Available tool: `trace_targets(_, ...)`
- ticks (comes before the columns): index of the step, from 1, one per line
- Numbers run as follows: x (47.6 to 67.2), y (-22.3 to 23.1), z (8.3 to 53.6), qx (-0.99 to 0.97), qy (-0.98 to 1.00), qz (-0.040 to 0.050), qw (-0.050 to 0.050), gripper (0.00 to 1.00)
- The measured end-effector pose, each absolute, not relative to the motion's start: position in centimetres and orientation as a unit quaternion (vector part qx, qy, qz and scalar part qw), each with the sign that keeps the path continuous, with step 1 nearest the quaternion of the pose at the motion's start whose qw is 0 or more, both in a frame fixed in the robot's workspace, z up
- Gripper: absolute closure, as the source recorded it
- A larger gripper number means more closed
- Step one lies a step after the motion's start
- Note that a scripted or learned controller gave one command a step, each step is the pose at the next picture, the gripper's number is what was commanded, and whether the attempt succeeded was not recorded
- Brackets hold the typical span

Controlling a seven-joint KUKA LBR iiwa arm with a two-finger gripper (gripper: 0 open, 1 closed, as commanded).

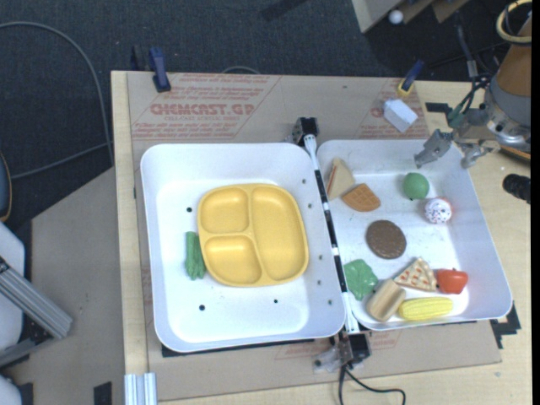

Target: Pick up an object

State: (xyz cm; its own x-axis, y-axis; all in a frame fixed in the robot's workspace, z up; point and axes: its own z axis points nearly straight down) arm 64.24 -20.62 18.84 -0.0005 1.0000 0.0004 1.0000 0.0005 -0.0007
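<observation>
My gripper [450, 152] hangs over the far right corner of the right bin [481, 226], open, with nothing between its fingers. Just below and left of it lies a green ball [415, 185], and a white speckled ball [437, 211] sits a little nearer. Also in this bin are a sandwich wedge [339, 178], an orange cracker [361, 198], a brown round patty [386, 239], a green leafy piece [359, 277], a pizza slice [416, 275], a red piece [452, 282], a corn cob [424, 309] and a bread roll [386, 300].
The left bin [164, 192] holds a yellow divided plate [251, 232] and a green pod [195, 256] beside it. A black ridge [325, 218] separates the bins. A small white block [400, 114] lies on the board behind the right bin.
</observation>
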Motion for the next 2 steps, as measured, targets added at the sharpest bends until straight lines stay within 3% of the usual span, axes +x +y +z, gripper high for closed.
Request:
trace_targets(1, 65.6, -20.3, 8.4, -0.706, -0.708, 0.0008, 0.001, 0.0)
trace_targets(2, 65.8, -20.3, 9.6, -0.706, -0.708, 0.0006, -0.001, 1.0)
